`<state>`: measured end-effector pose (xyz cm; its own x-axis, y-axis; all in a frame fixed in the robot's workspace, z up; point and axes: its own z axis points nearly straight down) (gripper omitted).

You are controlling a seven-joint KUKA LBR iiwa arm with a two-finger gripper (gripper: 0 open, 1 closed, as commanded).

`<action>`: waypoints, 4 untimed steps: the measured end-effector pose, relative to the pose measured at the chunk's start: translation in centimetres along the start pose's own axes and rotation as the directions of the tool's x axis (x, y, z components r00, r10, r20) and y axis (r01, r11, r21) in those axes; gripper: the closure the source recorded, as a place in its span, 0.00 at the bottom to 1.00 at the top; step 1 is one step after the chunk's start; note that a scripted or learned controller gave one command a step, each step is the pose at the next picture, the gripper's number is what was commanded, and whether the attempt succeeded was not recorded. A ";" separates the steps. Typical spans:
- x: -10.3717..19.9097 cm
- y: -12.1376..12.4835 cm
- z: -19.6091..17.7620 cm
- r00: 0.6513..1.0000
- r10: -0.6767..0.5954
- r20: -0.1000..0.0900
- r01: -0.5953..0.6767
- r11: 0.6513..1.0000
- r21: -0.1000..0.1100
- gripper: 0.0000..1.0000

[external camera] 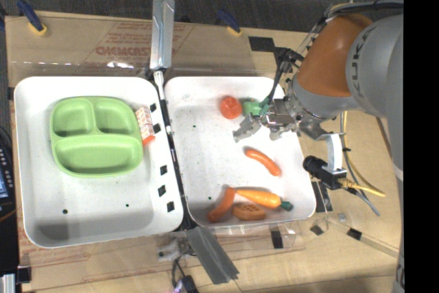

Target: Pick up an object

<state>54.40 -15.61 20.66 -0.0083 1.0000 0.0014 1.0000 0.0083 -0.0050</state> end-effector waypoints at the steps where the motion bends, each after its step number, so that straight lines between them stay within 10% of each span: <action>1: -5.5 -1.0 10.5 1.000 0.001 0.000 -0.001 1.000 0.003 0.00; 2: -5.4 -0.9 9.4 1.000 -0.005 0.000 0.005 1.000 0.002 1.00; 3: -2.8 6.9 -8.3 1.000 0.027 0.002 -0.027 1.000 -0.006 1.00; 4: 2.2 1.2 -2.6 1.000 -0.031 0.000 0.031 1.000 0.001 1.00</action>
<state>55.61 -13.35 23.30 -0.0390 0.9992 0.0010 0.9992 0.0390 -0.0064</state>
